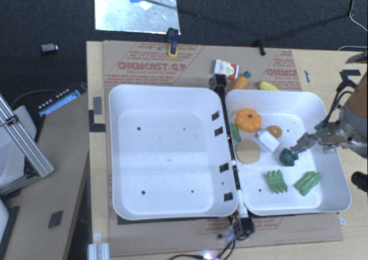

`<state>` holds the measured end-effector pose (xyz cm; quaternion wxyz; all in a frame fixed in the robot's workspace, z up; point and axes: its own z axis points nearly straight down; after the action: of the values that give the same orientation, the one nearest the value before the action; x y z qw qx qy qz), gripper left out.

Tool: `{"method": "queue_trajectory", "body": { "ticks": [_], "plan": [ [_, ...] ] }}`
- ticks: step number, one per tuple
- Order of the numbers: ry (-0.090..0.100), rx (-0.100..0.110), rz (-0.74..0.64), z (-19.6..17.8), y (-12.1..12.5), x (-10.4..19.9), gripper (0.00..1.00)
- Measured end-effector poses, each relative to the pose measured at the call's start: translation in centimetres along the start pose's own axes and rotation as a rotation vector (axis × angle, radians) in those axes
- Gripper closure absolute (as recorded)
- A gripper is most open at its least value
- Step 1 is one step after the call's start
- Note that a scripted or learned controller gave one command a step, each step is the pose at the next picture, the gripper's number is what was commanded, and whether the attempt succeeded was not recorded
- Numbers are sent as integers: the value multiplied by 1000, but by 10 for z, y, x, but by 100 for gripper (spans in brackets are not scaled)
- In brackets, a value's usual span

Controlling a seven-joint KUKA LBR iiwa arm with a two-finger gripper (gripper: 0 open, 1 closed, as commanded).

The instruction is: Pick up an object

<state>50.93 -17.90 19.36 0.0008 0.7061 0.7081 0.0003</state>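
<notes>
The right bin (330, 195) holds several toy items: an orange pumpkin (248, 119), a small orange ring (275, 132), a white block (267, 139), a tan disc (248, 152), a dark green lump (287, 157), a green ridged piece (276, 182) and a green pod (307, 182). My gripper (298, 148) reaches in from the right, low over the bin, and its tip is right against the upper right side of the dark green lump. The lump rests on the bin floor.
The left bin (167, 149) lies beside the right one, with black clips along the shared rim. Behind the bins on the cardboard sit a white and red box (225, 69), a carrot (240, 82) and a yellow piece (267, 86). A clamp (172, 43) stands at the back edge.
</notes>
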Motion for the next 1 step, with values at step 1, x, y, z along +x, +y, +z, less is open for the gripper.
{"method": "queue_trajectory", "body": {
  "ticks": [1],
  "plan": [
    [6, 2, -11, 10, -23, 108, 0]
  ]
}}
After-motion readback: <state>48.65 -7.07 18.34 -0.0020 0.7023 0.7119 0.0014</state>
